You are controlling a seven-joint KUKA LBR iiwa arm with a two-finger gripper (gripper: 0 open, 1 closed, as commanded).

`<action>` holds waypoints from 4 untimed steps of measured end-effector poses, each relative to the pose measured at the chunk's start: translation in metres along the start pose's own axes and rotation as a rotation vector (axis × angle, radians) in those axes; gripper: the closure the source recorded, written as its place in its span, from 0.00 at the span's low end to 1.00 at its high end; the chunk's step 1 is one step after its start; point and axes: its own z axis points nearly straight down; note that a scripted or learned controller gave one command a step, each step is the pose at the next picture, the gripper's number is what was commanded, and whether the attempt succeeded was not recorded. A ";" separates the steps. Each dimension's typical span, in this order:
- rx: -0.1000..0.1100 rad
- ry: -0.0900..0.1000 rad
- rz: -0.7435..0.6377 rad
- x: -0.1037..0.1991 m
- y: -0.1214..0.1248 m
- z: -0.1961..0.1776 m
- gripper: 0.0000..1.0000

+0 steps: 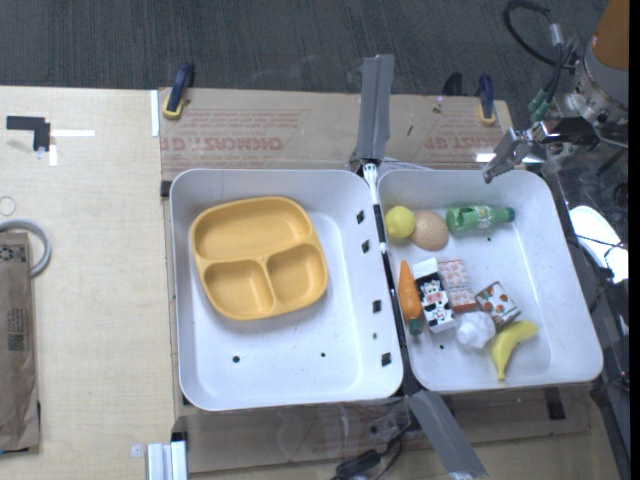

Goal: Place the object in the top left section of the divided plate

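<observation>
A yellow divided plate [260, 258] lies in the left bin [290, 378], with one large section at its far side and two smaller ones nearer the front. The right bin [565, 268] holds a lemon [399, 222], a tan round object [430, 230], a green bottle [480, 216], a carrot [408, 290], a small cow-print carton [432, 303], a pink box [456, 284], a brown packet [497, 302], a white crumpled item [476, 330] and a banana [510, 345]. My gripper [512, 151] hangs over the right bin's far rim, above the green bottle, and holds nothing that I can see.
A grey divider [375, 118] runs between the bins at the back. Blue clamps [180, 88] pin cardboard behind the bins. A brown paper bag [15, 338] lies on the bench at the far left. Cables [535, 28] trail from the arm at the top right.
</observation>
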 end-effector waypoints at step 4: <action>-0.001 0.000 -0.214 -0.127 0.054 -0.095 0.00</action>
